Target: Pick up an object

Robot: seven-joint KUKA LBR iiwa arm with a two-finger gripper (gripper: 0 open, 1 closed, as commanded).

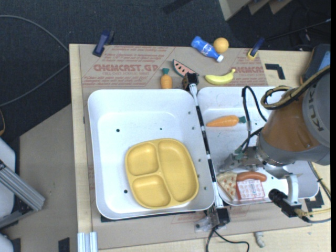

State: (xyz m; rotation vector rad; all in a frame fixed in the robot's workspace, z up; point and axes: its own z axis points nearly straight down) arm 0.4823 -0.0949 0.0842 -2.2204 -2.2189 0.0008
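The right bin (pixel 223 100) holds an orange carrot (pixel 223 121) near its far side. Along its near edge lie a pizza slice (pixel 227 185), a red sausage (pixel 251 176) and a red-and-white packet (pixel 251 191). My gripper (pixel 234 161) hangs low over the right bin, just above the pizza slice and left of the sausage. The grey arm with its orange band (pixel 286 130) covers the right part of that bin. Nothing shows in the gripper's grasp.
The left bin (pixel 105 114) carries a yellow divided plate (pixel 161 172). Beyond the bins on the bench lie a banana (pixel 219 77), a blue bottle (pixel 206 48), an orange (pixel 221 44), a watermelon slice (pixel 181 67) and a small carrot (pixel 166 81). Black cables (pixel 247 101) loop over the right bin.
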